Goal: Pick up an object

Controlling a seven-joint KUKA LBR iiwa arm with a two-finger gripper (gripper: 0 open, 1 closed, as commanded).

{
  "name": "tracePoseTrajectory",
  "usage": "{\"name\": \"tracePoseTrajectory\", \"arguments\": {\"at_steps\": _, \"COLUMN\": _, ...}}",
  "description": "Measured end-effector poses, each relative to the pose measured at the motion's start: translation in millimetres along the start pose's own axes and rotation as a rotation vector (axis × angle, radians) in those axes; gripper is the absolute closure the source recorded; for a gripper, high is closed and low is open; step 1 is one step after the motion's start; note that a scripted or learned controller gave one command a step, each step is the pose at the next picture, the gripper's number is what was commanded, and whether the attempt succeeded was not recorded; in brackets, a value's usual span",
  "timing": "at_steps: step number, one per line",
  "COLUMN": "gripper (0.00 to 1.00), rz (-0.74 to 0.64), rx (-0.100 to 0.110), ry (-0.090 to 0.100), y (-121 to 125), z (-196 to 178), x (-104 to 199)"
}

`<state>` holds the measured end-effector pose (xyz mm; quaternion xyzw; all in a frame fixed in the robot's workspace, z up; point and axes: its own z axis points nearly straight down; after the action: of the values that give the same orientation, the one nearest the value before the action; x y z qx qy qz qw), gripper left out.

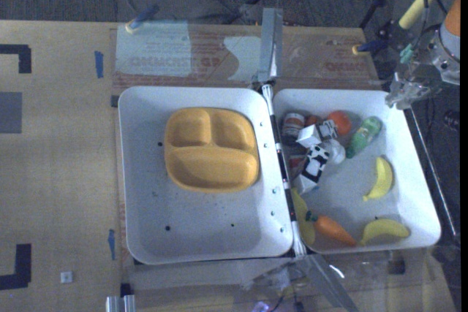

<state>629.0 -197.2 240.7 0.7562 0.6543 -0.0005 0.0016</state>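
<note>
gripper [406,90] hanging over the right bin's [420,179] far right corner, claw state cannot tell, nothing seen in it, two bananas [379,179], carrot [334,229], green bottle [364,135] lying in that bin, yellow divided plate [211,150] sitting in left bin [146,223]

Smooth white plastic bins [139,179] sit on a matt wooden bench [58,157]; the yellow tray [211,150] looks matt plastic.
</note>
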Motion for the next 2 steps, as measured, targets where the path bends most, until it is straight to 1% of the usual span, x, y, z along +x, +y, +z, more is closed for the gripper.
{"name": "tracePoseTrajectory", "arguments": {"at_steps": 1, "gripper": 1.00, "rz": 0.234, "rx": 0.010, "ry": 0.002, "y": -32, "z": 11, "x": -1}}
{"name": "tracePoseTrajectory", "arguments": {"at_steps": 2, "gripper": 1.00, "rz": 0.695, "rx": 0.012, "ry": 0.000, "y": -66, "z": 17, "x": -7}}
